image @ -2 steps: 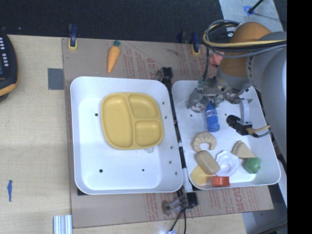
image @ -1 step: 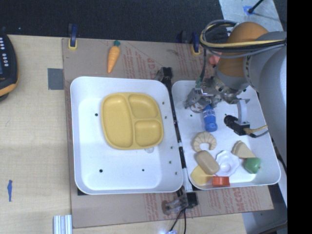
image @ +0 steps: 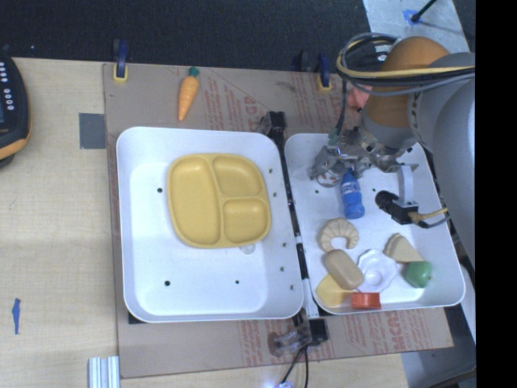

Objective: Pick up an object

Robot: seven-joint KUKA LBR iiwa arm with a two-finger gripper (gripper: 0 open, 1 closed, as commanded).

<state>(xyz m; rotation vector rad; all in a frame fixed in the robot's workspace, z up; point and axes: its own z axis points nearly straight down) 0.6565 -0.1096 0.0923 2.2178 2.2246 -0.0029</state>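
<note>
My gripper (image: 333,165) hangs low over the far part of the right bin (image: 300,156), under the orange-banded wrist. A blue bottle (image: 352,198) lies just in front of it, its top end reaching up to the gripper's metal parts. Nearer the front of the same bin lie a croissant (image: 338,233), a tan bread roll (image: 343,268), a yellow cheese wedge (image: 325,292), a small red block (image: 366,301), a white piece (image: 377,270), a pale wedge (image: 402,248) and a green piece (image: 418,275). Whether the bottle is gripped cannot be made out.
The left bin (image: 145,249) holds a yellow divided plate (image: 218,199). An orange toy carrot (image: 187,94) lies on the cardboard behind the left bin. A black cable part (image: 393,205) hangs over the right bin. A dark device (image: 11,107) sits at the bench's left edge.
</note>
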